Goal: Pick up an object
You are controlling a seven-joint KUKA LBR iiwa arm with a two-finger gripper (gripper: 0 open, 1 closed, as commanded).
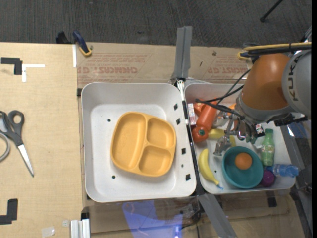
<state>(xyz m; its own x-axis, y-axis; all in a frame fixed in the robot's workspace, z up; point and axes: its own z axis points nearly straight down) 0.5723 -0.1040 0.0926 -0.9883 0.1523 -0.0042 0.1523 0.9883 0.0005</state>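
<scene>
In the right bin [285, 182], I see the gripper [225, 145] hanging just up and left of the teal bowl [242, 170], which I use as my reference. Whether the fingers are apart or closed I cannot tell. An orange ball [243, 161] sits inside the bowl. A banana [206, 166] lies just left of it, a red carrot-shaped toy [203, 122] farther up-left, a green bottle [267, 148] just right. Well to the bowl's left, the other bin [94, 148] holds a yellow divided plate [143, 144].
</scene>
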